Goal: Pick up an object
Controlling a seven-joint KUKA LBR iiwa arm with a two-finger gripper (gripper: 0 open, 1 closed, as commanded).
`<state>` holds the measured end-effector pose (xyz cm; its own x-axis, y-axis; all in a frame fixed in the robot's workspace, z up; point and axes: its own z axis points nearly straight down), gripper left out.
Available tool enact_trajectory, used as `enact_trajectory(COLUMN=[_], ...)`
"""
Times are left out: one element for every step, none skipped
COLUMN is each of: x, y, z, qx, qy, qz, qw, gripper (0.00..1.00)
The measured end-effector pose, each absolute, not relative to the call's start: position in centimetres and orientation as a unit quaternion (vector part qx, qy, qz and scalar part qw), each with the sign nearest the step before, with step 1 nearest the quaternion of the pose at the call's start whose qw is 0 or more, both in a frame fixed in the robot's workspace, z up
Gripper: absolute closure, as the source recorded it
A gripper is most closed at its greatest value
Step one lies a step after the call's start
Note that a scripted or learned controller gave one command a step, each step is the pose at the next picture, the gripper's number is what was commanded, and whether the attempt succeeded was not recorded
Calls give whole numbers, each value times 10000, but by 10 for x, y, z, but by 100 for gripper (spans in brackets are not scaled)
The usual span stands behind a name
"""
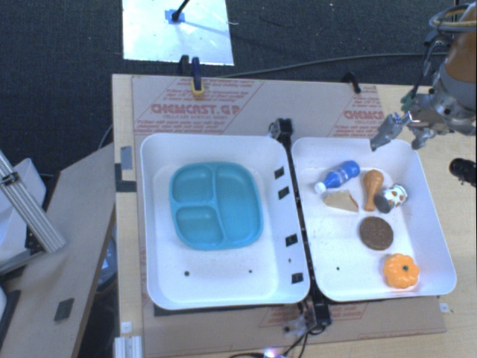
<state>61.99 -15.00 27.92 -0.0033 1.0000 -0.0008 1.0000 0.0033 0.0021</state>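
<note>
Your candidates for the pick all lie in the right-hand white bin (436,222). You have a small blue plastic bottle with a white cap (337,177) lying on its side near the bin's upper left, a tan wedge-shaped piece (343,201) just below it, and a tan drumstick-shaped toy (371,187) to the right of the bottle. A small grey, white and red object (391,197) sits right against the drumstick; its exact shape is too small to tell. Below these lies a flat brown round disc (376,233), and nearest the front corner an orange toy pumpkin (402,271).

Nothing has been lifted: every object rests on the bin floor, so the whole pick is left to do.

Your gripper (398,131) hangs over the bin's upper right rim, with its two grey fingers spread apart and nothing between them. It stands well above and apart from the objects, closest to the drumstick and the small grey thing.

You will need to choose a target, descend, close and raise.

The left-hand white bin (160,200) carries a turquoise divided plate (216,204), which plays no part. Both bins sit on the tabletop (246,99).
</note>
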Motion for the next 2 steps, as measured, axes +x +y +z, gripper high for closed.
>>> enact_trajectory(x=[610,610], y=[-148,-147], z=[230,167], qx=[7066,7067], qy=[7076,7076], qz=[-8,-9], qw=[-9,-12], gripper=[0,0])
